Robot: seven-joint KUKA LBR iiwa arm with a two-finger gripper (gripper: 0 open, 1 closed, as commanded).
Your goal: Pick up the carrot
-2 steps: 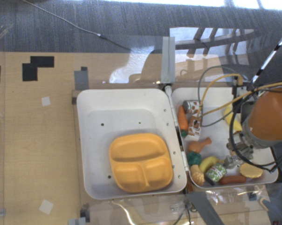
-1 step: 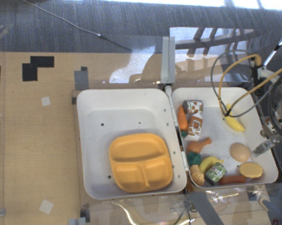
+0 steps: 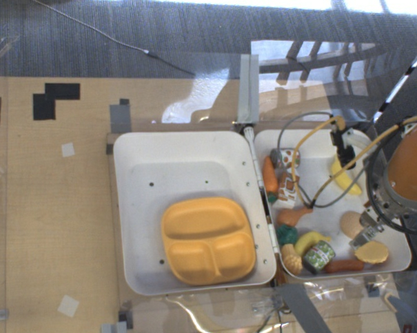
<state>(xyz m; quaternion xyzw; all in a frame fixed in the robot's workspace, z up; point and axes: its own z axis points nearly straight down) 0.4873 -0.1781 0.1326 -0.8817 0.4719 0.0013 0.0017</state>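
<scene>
Carrot point(image 3: 269, 175) lies in the right bin point(image 3: 403, 257), tight against its left wall at the far end, pointing roughly near-to-far, with a small printed carton point(image 3: 287, 186) just beside it on the right. The arm point(image 3: 409, 174) hangs over the bin's right side, well apart from the carrot. Its gripper point(image 3: 366, 233) seems to sit low near a tan round piece point(image 3: 351, 224) — whether it is spread or pressed together I cannot tell, and nothing shows pinched in it.

To do the reach well, I judge the gripper should travel left across the bin, turn so its grasp crosses the carrot's short width, and come down with one side slipping between carrot and wall — a thin gap, so a slightly tilted or offset approach may serve better. The carton could be nudged or caught instead.

Cables point(image 3: 311, 151) loop over the bin's middle and blur what lies under them. The arm's bulk covers the right wall, and the crowded near-side food is hard to name.
</scene>
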